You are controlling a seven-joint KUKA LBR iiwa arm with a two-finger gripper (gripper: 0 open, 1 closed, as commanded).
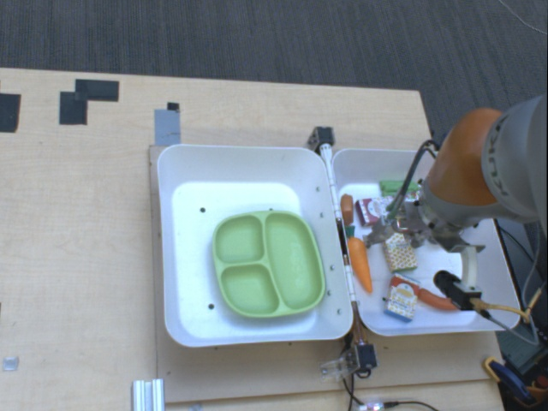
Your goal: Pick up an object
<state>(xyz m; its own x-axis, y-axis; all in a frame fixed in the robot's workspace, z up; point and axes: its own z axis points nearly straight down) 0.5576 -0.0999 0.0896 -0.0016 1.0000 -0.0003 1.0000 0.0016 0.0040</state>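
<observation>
Several ways to botch this one. Can't tell whether the gripper (396,229) is clenched or released, too buried under wrist and cabling. Hanging low over the right bin (492,328), right above a crowded patch.

Likeliest target, judging by position: patterned box (399,253), just below the gripper tip, touching it or close to it. Not calling it held.

Risks, as guesses:
- Crowding. Red-and-white packet (370,211) just beside the gripper on the side away from the arm, carrot (360,265) a bit further out that same way. Easy to nudge one of those or close on two things at once.
- Box sitting cornerwise to the bin walls. Closing across the corners rather than the flat sides could mean spinning it out or squirting it sideways.
- Second small box (401,303) and a red pepper (431,298) near, beyond the target from the gripper. Could get shoved around by a skidding box.

Orientation of the patterned box: lying flat, looks close to square, corners pointing up and down the view like a diamond. No clear long axis, too small to say which side is longer.
</observation>
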